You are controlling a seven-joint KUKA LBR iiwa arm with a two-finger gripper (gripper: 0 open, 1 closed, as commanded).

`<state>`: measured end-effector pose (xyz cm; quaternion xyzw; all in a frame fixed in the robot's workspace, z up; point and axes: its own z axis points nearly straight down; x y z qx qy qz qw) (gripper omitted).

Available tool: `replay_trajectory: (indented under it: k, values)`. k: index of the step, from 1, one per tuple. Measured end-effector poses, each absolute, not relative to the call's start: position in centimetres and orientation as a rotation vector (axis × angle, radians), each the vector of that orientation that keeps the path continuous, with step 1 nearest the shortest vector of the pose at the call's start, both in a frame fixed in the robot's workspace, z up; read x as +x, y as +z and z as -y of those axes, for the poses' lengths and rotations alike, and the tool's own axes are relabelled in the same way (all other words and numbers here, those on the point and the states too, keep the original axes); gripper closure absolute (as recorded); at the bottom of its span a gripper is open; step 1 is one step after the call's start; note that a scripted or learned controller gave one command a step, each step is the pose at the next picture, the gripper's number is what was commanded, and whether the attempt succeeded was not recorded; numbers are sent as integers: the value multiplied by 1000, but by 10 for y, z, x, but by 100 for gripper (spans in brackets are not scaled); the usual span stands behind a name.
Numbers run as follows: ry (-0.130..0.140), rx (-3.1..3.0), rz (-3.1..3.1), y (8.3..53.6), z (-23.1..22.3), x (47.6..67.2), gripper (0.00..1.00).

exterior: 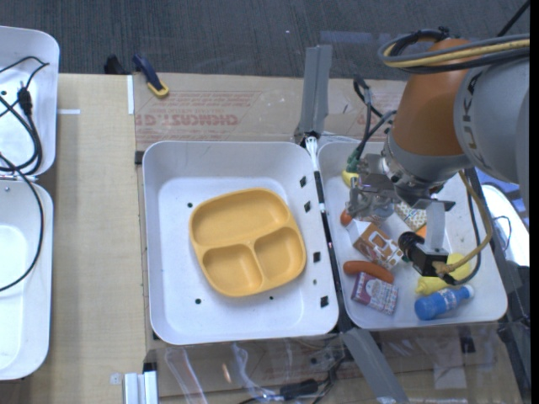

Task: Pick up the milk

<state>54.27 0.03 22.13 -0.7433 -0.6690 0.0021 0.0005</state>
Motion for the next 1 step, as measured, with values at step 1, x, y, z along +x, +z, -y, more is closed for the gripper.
replay_trajectory:
  k: [1]
  values:
    - [8,-2412,2010,219,1,490,100]
